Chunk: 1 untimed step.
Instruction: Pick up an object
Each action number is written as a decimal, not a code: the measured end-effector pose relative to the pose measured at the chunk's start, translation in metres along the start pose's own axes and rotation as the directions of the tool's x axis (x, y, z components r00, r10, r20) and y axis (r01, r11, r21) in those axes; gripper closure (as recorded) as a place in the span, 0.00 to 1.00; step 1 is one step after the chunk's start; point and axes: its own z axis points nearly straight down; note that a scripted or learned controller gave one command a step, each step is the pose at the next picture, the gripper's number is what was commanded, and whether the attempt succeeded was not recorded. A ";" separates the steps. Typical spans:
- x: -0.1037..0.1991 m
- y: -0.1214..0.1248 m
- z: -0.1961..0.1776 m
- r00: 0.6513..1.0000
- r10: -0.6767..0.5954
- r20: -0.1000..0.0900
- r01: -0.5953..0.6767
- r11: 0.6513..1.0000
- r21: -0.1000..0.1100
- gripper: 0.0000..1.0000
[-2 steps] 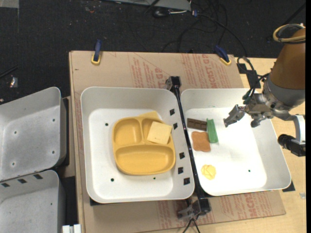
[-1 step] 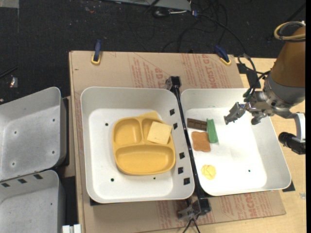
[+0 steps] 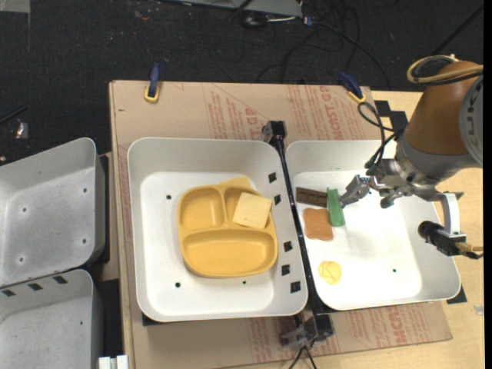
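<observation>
Green block within reach, bin wall close behind

Green and upright-looking, the small block (image 3: 334, 207) lies in the right bin (image 3: 400, 283), just beside a dark brown bar (image 3: 310, 197) and touching or nearly touching a tan-brown flat piece (image 3: 317, 224). A yellow round item (image 3: 330, 271) lies apart, nearer the bin's front. The end effector (image 3: 355, 190) hangs just right of the green block; whether it is released or clenched I cannot tell, and nothing is visibly caught in it.

For a clean pick, I judge the green block the nearest candidate: centre over it, descend straight, and close across its narrow width so the brown neighbours are not dragged along.

Room is tight to the left, where the divider (image 3: 290, 206) between bins runs close behind the cluster. The right bin's middle and right floor lie open for retreat. The left bin (image 3: 154, 283) holds a yellow compartment tray (image 3: 223, 256) with a pale slab (image 3: 251, 210) on it.
</observation>
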 end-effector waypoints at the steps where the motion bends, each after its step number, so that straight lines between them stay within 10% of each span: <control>1: -0.006 0.004 0.047 1.000 0.004 0.001 -0.004 1.000 -0.001 0.00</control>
